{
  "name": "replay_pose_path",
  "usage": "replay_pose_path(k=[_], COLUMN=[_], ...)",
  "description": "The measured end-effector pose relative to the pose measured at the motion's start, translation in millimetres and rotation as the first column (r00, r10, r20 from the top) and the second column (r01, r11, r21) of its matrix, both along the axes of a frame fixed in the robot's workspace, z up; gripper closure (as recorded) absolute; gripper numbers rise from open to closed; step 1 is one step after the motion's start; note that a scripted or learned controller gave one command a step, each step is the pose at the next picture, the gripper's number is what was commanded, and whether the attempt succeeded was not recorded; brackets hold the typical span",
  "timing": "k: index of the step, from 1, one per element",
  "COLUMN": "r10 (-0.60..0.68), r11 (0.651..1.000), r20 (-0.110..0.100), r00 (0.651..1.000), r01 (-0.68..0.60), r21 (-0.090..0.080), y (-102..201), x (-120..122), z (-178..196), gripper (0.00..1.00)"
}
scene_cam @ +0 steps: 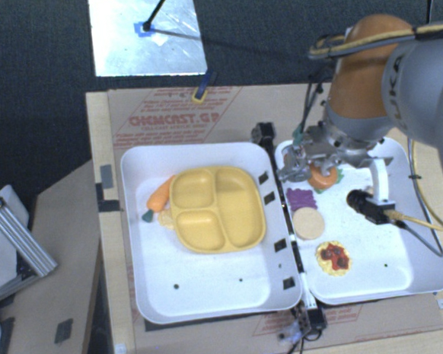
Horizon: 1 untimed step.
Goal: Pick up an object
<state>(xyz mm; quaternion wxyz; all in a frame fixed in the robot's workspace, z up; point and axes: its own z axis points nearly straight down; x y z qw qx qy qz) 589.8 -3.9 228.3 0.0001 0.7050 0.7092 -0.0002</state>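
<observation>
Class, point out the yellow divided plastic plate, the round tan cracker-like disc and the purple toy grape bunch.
Yellow divided plastic plate [212, 209]: camera view, centre divider.
Round tan cracker-like disc [308, 223]: camera view, middle.
Purple toy grape bunch [302, 199]: camera view, middle.

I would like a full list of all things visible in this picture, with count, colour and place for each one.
left bin: 1, white, left half of the bench
right bin: 1, white, right half of the bench
divided plate: 1, yellow, middle of the left bin
carrot: 1, orange, left bin, against the plate's left edge
purple piece: 1, purple, right bin, near its left wall
round disc: 1, tan, right bin, just below the purple piece
pizza piece: 1, yellow with red, right bin, lower part
orange item: 1, orange with green, right bin, under the end effector
arm: 1, grey with orange band, from the right
end effector: 1, grey, over the right bin's upper left
</observation>
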Motion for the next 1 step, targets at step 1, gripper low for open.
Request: replay_pose_path(k=[1], r10=[-0.004], r11=[1.0], r20=[0.0], r00=[1.0], r01=[0.004], r21=[-0.001], y=[-1.2], x=[1.5], z=[-11.0], gripper=[1.0])
